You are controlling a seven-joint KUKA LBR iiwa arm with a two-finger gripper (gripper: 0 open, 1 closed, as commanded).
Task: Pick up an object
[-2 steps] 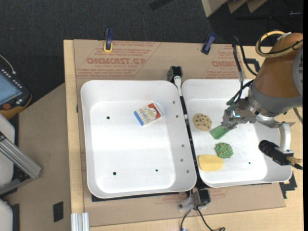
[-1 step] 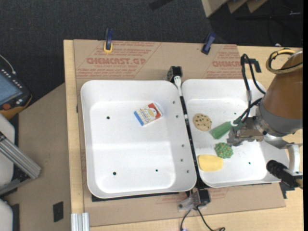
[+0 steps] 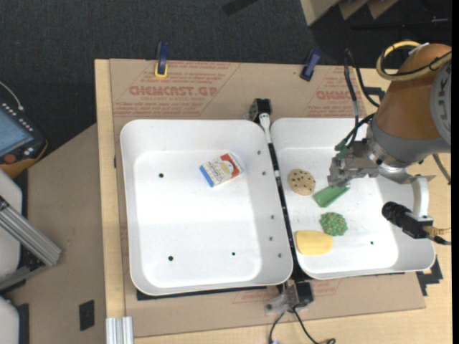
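— Where is the green block?

— In the right bin, a little right of the frame's middle, lying at a slant. Its upper end sits right under the gripper, touching or nearly so.

— Is the gripper holding it?

— I cannot tell. The fingers are hidden by the gripper's own body, so whether they stand open or closed is not visible.

— What else lies in that bin?

— A speckled cookie just left of the block, a bumpy green ball just below it, and a yellow piece near the bin's lower left, touching the ball.

— And the arm?

— It comes in from the upper right, its orange band above the wrist.

— The left bin?

— It holds a small blue and white carton, in its upper middle, well apart from the rest.
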